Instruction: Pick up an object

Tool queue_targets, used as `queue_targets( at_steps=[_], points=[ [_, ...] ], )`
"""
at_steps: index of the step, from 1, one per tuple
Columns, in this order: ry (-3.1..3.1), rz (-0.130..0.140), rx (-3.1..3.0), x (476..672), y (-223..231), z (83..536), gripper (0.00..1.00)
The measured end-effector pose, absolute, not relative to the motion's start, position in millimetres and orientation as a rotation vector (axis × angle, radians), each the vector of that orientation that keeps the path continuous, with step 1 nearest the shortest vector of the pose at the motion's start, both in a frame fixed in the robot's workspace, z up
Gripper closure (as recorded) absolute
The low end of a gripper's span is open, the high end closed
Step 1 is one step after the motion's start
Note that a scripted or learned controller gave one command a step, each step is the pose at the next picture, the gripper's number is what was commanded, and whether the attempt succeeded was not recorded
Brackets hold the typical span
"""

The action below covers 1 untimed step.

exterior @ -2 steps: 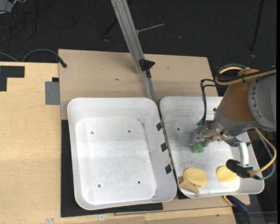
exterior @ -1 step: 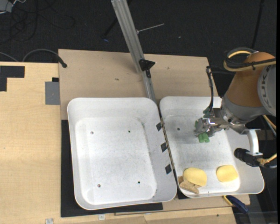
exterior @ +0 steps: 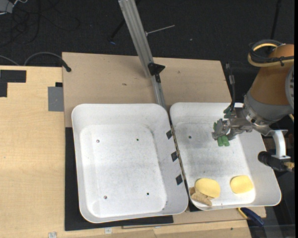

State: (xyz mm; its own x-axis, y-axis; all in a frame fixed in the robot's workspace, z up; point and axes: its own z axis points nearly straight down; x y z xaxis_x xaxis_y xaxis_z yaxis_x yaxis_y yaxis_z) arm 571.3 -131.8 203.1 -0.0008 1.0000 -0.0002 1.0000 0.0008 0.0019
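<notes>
Camera view, looking down at a slant. My tool (exterior: 222, 131) was over the right bin (exterior: 208, 113), in its upper middle part, near the far right wall. A small green object (exterior: 223, 141) sat directly at the tip of my tool, on its near side, touching or almost touching the metal parts. I could not tell whether the green object lay between the fingers or merely on the bin floor beneath them; likewise I could not tell how far open my tool was, since the tip appeared as a tangle of grey metal from this angle.

My arm (exterior: 270, 90) came in from the right edge, its orange band uppermost and the grey wrist below it, slanting down and leftward to the tool. The wrist hung above the bin's right rim.

Other contents of the right bin, all along its near edge and well apart from my tool: a yellow rounded object (exterior: 208, 187) at near left, a tan scrap (exterior: 202, 198) touching it on its near-left side, and a second yellow object (exterior: 242, 184) to the right of the first, the two yellows near but apart.

The left bin (exterior: 84, 133) lay beside the right one, their rims meeting along the middle. Both rested on the worktop (exterior: 104, 78). A slanted metal rail (exterior: 139, 38) ran from the far side down towards the junction of the bins.
</notes>
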Motion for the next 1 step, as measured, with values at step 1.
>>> queue_targets(
  at_steps=[1],
  points=[
    [2.220, 0.004, 2.218, 574.6, -129.6, 265.8, 1.00]
  ],
)
